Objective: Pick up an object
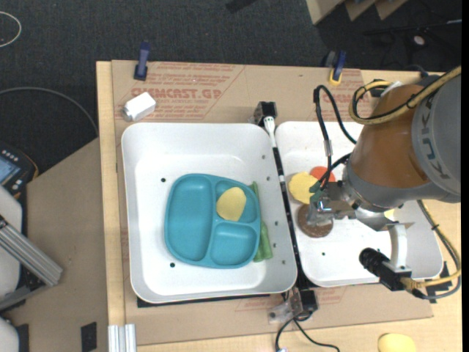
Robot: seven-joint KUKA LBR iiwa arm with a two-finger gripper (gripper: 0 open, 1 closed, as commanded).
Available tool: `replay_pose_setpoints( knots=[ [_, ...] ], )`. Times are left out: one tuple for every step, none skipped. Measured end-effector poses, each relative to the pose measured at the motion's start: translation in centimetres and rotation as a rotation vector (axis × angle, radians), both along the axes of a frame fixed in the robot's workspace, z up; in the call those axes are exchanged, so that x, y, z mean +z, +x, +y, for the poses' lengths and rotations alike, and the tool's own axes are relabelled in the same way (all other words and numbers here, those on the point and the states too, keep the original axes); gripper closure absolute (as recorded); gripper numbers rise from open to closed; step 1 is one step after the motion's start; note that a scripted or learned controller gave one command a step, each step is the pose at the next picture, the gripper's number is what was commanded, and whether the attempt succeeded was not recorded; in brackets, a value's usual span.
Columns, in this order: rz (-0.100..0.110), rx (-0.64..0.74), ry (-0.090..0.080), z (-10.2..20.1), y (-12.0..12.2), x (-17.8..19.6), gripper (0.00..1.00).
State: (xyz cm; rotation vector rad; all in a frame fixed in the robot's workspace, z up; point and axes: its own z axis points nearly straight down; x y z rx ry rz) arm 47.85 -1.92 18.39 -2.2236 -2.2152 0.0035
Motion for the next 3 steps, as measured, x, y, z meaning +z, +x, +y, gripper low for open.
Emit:
replay_pose_setpoints(
  knots=[
    [-0.013,0.009,0.001,3.6,0.2,7.6,1.00],
    [-0.009,0.009,0.001,7.3,0.1,12.0,1.00],
    [-0.014,0.005,0.000,6.3,0.2,19.8,1.00]
  ],
)
